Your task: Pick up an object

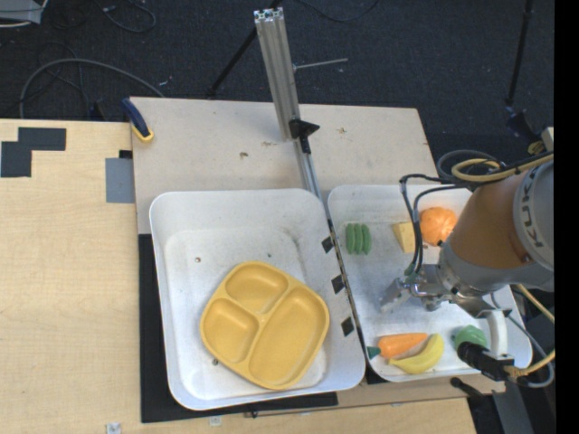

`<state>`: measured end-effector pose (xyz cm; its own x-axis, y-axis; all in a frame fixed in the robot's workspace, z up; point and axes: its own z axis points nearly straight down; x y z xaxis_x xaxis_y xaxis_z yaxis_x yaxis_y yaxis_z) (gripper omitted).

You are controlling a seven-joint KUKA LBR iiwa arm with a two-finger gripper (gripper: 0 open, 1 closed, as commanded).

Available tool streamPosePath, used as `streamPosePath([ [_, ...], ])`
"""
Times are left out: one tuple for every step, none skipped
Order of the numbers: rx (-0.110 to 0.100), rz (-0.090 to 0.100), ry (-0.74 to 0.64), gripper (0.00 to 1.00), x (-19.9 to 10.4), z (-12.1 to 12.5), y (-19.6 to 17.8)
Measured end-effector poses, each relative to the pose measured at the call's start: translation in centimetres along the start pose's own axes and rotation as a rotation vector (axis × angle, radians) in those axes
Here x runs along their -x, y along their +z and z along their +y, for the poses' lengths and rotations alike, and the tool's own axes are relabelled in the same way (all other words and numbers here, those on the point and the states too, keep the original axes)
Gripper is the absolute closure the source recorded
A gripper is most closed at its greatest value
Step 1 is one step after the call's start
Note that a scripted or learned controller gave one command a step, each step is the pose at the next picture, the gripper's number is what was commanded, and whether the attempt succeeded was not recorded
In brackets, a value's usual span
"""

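My gripper [403, 293] hangs low over the middle of the right bin [373, 274], above bare bin floor, and I see nothing held in it. Around it lie a green pod [358, 239] at the upper left, a yellow wedge [405, 236] and an orange ball [438, 225] just beyond the wrist. An orange carrot [402, 344] and a yellow banana [422, 358] rest together at the bin's near edge. A green piece [470, 336] sits at the near right, partly hidden by the arm.
The left bin [172, 242] holds a yellow divided plate [264, 324]. An upright metal post [279, 70] stands behind the bins where they meet. A blue and yellow tool [137, 121] lies on the board at the back left.
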<state>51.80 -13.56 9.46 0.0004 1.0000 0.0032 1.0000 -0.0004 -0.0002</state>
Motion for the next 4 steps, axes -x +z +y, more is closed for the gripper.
streamPosePath([
  [0.010,0.009,0.000,1.00,-0.5,0.4,-1.2],
  [0.001,-0.004,-0.001,1.00,0.0,0.1,-5.5],
  [0.004,-0.004,-0.001,1.00,0.5,0.7,-11.5],
  [0.004,-0.004,-0.002,1.00,0.6,0.8,-16.8],
])
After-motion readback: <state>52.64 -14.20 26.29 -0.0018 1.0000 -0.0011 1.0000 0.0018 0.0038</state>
